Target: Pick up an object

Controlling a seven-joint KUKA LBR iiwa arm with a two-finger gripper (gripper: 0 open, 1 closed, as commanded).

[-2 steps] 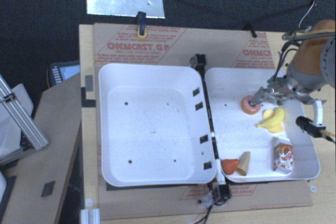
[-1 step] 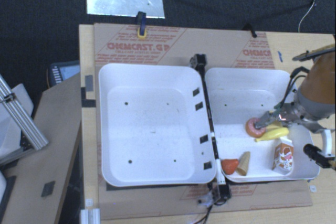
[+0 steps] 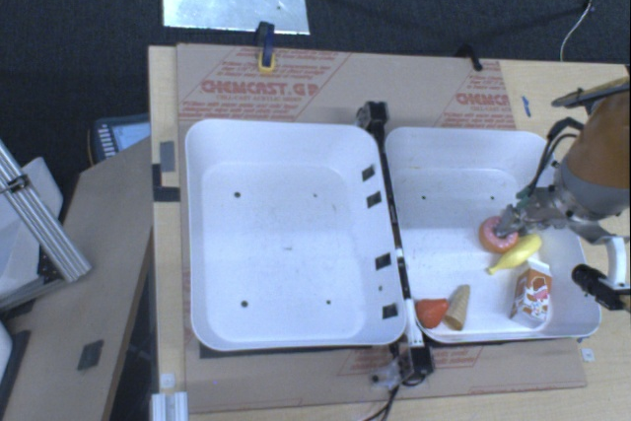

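Objects for picking all lie in the right bin (image 3: 463, 153), gathered toward its front and right edges. Largest to smallest otherwise: the bench (image 3: 325, 74) carries a brown printed sheet under both bins; the left bin (image 3: 212, 148) sits beside the right one, the two touching along a shared middle seam with black clips.

From the right edge the arm (image 3: 601, 158) reaches in over the right bin's right rim, its orange band visible above the grey wrist, cables looping off the wrist. It slants down and leftward, so the gripper (image 3: 511, 220) sits low over the bin floor near the right edge, its tip right at the pink donut (image 3: 495, 234). Whether the fingers are apart or together cannot be told; the tip is too small and blurred.

A milk carton (image 3: 532, 296) stands upright near the front right corner. A banana (image 3: 515, 253) lies just in front of the donut, touching or nearly so. An ice-cream cone (image 3: 457, 307) lies at the front edge, with a red piece (image 3: 431, 312) just beside it toward the front left corner.
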